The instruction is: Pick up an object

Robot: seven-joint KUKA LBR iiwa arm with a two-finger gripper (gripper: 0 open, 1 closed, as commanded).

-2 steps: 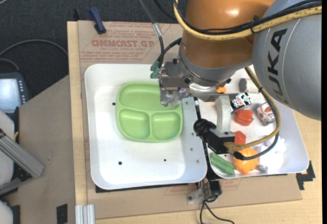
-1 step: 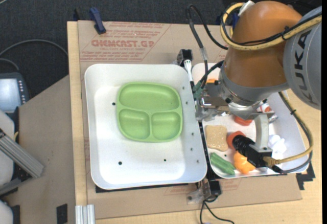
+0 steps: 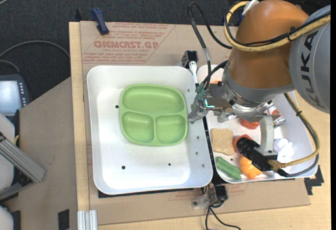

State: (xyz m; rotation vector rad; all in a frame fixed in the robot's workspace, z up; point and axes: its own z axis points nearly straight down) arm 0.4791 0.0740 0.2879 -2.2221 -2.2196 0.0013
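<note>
My gripper (image 3: 237,110) hangs low over the right bin (image 3: 302,134), mostly hidden beneath the big orange wrist of the arm. Below it in that bin lie a tan bread slice (image 3: 222,140), a green pod-shaped piece (image 3: 228,168), an orange piece (image 3: 250,167), a red piece (image 3: 251,123) partly under the gripper, and a white lumpy object (image 3: 283,146). I see nothing clearly held.
The left bin (image 3: 105,134) holds a green divided plate (image 3: 154,114). A cardboard sheet (image 3: 126,42) lies under both bins. Cables run from the arm over the wall between the bins. The bench edge and dark floor lie to the left.
</note>
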